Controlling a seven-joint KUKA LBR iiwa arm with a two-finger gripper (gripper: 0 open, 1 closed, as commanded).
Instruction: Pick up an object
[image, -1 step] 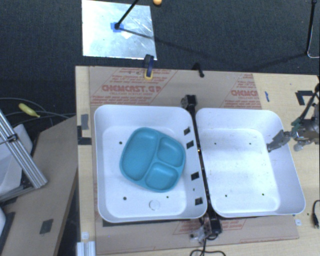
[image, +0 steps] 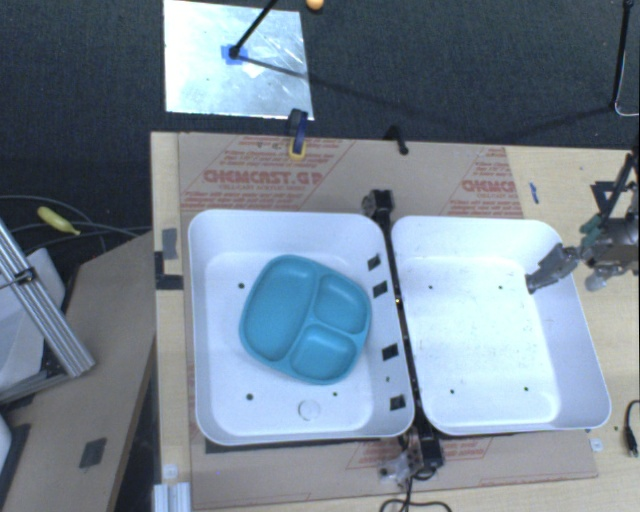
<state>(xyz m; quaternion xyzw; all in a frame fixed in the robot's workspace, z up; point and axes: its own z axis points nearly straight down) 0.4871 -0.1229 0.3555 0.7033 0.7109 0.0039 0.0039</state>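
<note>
Bench with two white bins; left bin (image: 215, 250) holds a blue tray (image: 303, 318), lying flat mid-frame. Gripper (image: 548, 270) sits at right edge over the right bin (image: 480, 400), well apart from the tray; grip state: cannot tell. Risk: tray is wide, flat, low-rimmed, so a pinch likely slips or misses.
</note>
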